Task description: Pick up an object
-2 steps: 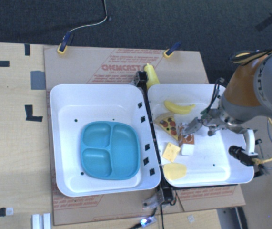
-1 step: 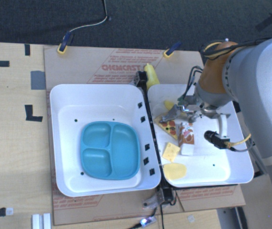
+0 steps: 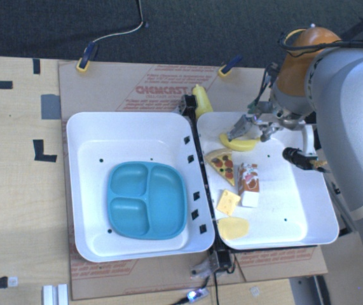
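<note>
End effector [image 3: 252, 131] sits low at the far end of the right bin [image 3: 295, 230], right over the toy banana [image 3: 241, 145]. We cannot tell if it is apart or together, and we see nothing clamped in it. We take the banana as the likely target: it lies flat on the bin floor, curve up, just beyond the pizza slice [image 3: 222, 163]. We judge it light, stiff plastic, smooth and a bit slippery, likely to roll or skid if nudged. Best hold looks to be across the thick middle, not the tapered tips. Also in this bin: a red and white packet [image 3: 249, 177], a white cube [image 3: 250, 199], a cheese square [image 3: 227, 203]. The left bin [image 3: 82, 138] holds a blue divided plate [image 3: 147, 199]
</note>
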